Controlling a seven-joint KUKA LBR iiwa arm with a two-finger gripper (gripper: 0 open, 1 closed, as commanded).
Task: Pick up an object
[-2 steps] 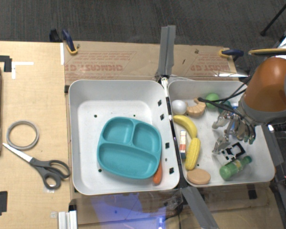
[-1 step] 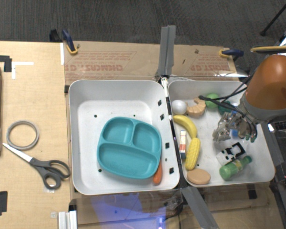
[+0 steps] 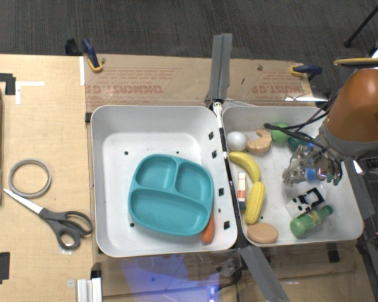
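The right bin (image 3: 346, 231) holds a yellow banana (image 3: 246, 164), a corn cob (image 3: 254, 201), a white ball (image 3: 237, 141), a tan pastry piece (image 3: 260, 142), a tan disc (image 3: 263, 233), a green bottle (image 3: 310, 221) and a small black-and-white piece (image 3: 310, 199). Green items (image 3: 281, 133) lie at the back, partly behind cables. My gripper (image 3: 304, 170) hangs low over the middle of this bin, just above the black-and-white piece and right of the corn. Nothing shows held in it.
The left bin (image 3: 107, 143) holds a teal divided plate (image 3: 171, 195) with an orange carrot (image 3: 208, 230) at its front right edge. A small red-and-white stick (image 3: 241, 187) lies by the bins' divider. Scissors (image 3: 57, 220) and a tape ring (image 3: 29, 177) lie on the bench at left.
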